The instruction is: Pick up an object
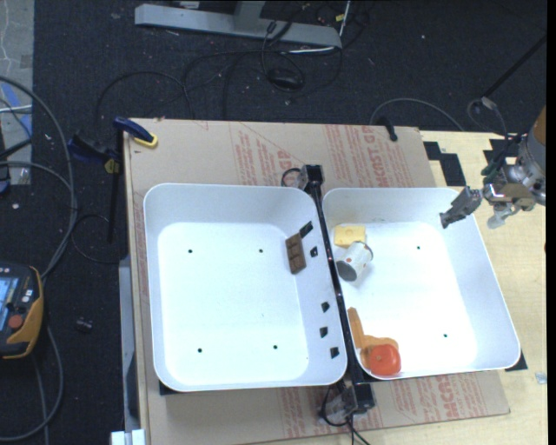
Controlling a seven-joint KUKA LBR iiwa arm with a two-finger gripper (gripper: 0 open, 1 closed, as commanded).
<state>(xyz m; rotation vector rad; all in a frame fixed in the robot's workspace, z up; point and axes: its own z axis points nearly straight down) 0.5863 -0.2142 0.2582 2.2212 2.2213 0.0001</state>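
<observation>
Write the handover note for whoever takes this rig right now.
Pincer: over the right bin's upper right rim, nothing between its fingers; open or shut cannot be told.
Things: yellow block, white cup on its side and orange toy, all along the right bin's left wall. Brown bar in the left bin, near its right wall.
Done: nothing picked.
Left: descend, grasp one object, lift.

You are looking down on a surface (261,148) covered in brown cardboard printed with red lettering, set on a dark speckled floor (78,52). Black cables (217,65) trail across that floor beyond the far edge, near a grey metal bar (234,24). A blue and yellow clamp (130,132) grips the far left corner. Off the left edge, an orange and black handheld unit (17,308) lies on the floor.
</observation>
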